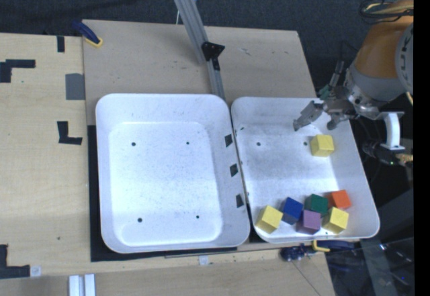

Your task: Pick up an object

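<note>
1. I see the jaws over the upper right part of the right bin, with grey fingers splayed apart, one reaching left and down, the other toward the right. Nothing sits between them.
2. The arm enters from the right, its orange band above the wrist, hanging over the bin's far right rim.
3. Just below and to the right of the jaws lies a lone yellow cube on the bin floor, near the jaws but apart from them. It is small, pale yellow, and sits slightly turned.
4. Around that cube I see bare white floor on the left and below, and the bin's right wall is close on its other side.
5. Along the near edge of the right bin a cluster is packed together: a yellow block, a blue block, a green block, a purple block, an orange block and another yellow block, most touching a neighbour.
6. The left bin lies beside the right one on the worktop.
</note>
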